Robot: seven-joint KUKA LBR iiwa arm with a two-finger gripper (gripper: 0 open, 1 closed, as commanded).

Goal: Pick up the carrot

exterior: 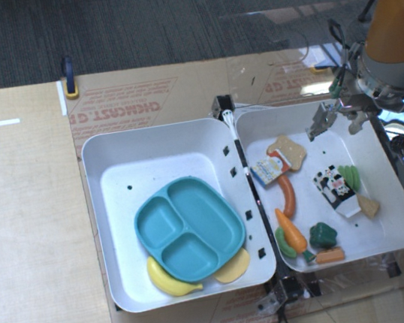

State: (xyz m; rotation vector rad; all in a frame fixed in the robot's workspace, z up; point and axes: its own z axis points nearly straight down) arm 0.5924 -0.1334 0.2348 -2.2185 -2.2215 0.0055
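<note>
Nothing is done yet: the carrot (291,231) lies at the near end of the right bin (385,166), by the sausage (288,194), while the hand (339,117) hangs apart over the far end, open and holding nothing.

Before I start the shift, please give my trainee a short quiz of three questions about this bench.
1. True or false: the carrot lies in the same bin as the blue tray.
2. Which item lies closest to the carrot? A) banana B) sausage C) milk carton
3. Fill in: the gripper is above the ____ end of the right bin.

Key: 1 false; 2 B; 3 far.
</note>
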